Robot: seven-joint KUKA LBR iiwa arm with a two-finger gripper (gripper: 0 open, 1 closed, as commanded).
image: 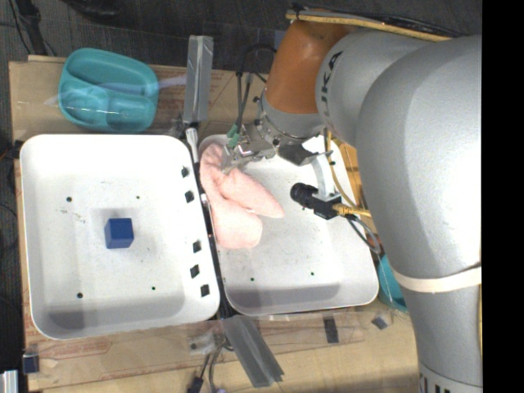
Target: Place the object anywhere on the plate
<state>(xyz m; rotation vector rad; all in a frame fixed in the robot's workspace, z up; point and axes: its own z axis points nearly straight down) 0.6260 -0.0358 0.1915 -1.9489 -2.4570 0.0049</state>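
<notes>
A small blue cube (pixel 119 232) sits on the floor of the left bin (pixel 49 301), a little left of its middle. A pale pink plate-like piece (pixel 237 203) lies in the right bin (pixel 327 277) against its left wall, and it looks tilted or folded over itself. My gripper (pixel 235 149) is low at the right bin's far left corner, right over the pink piece's upper end. The wrist hides the contact there. The cube is far to the gripper's left, in the other bin.
A teal plastic container (pixel 107 88) rests on the bench behind the left bin. Black clips (pixel 196 248) line the divider between the bins. The arm's grey body (pixel 417 170) covers the right bin's right side, and a black cable fitting (pixel 309 196) hangs over it.
</notes>
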